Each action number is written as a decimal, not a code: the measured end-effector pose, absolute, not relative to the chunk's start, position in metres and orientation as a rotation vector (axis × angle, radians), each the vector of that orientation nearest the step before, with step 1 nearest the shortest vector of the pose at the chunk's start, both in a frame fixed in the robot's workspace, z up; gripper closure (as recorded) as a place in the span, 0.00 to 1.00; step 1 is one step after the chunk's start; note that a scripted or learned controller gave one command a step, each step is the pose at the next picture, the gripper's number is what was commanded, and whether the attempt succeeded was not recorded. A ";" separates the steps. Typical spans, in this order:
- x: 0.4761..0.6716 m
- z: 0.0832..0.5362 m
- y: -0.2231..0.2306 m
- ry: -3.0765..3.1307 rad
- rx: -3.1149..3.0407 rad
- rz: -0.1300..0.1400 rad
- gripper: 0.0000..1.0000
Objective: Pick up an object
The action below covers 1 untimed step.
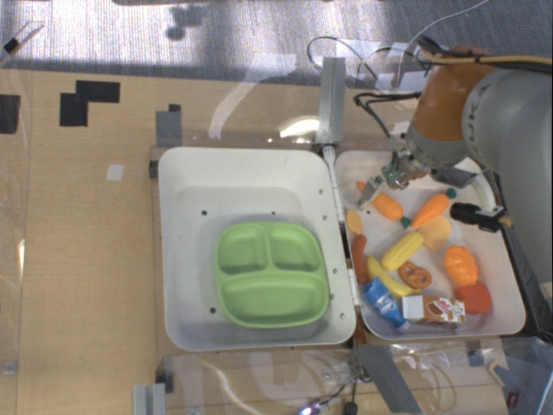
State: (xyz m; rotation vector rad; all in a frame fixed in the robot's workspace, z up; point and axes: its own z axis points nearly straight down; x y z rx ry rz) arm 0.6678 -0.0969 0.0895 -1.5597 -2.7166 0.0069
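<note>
**A:** How far along would you say you are?

**B:** You're at the reach, not the lift. Your gripper is low over the far end of the right bin, and nothing is raised. Every toy lies on the bin floor.

**A:** Are the fingers on anything?

**B:** I think they're spread, one tip pointing down-left toward the bin's inner wall, but the view is small and cluttered there, so take that with care. Nothing sits between them that I can see.

**A:** What's nearest?

**B:** A small carrot, just below the fingers, close to touching or touching. A longer carrot lies to their right and a little below. Farther below come the corn, a pretzel, an orange pepper, a blue packet, a carton and a red block, all well apart from the fingers.

**A:** And the other bin?

**B:** The left bin holds a green tray, far to the fingers' left; leave it.

**A:** So what's left?

**B:** Nearly all of it, by my reckoning: you have to settle on the small carrot, close, then lift it clear of the bin.
</note>
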 end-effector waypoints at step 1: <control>0.614 0.187 -0.052 -2.600 -1.775 -0.007 0.00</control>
